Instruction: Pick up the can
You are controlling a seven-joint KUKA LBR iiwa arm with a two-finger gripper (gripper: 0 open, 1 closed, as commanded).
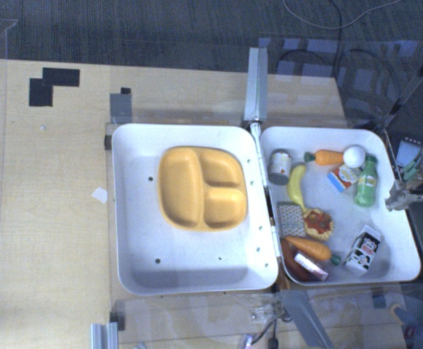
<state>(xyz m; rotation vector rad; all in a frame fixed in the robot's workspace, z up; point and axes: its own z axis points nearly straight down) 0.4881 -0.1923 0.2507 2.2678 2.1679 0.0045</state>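
Right bin (397,264): can (280,165) far left; claw (402,195) right rim, state unclear.

Can (280,166) upright in right bin (408,260), beside banana (297,185); yellow tray (200,187) in left bin (135,260).

My gripper (408,195) sits at the right edge, cut off by the frame; finger state unreadable. Can (279,165) label too small to read. Carton (363,251) print blurred. Dark bowl (302,264) partly hidden under the orange item (312,248) and the patterned pad (291,219). Blue packet (338,181) partly covered by the white ball (353,156).
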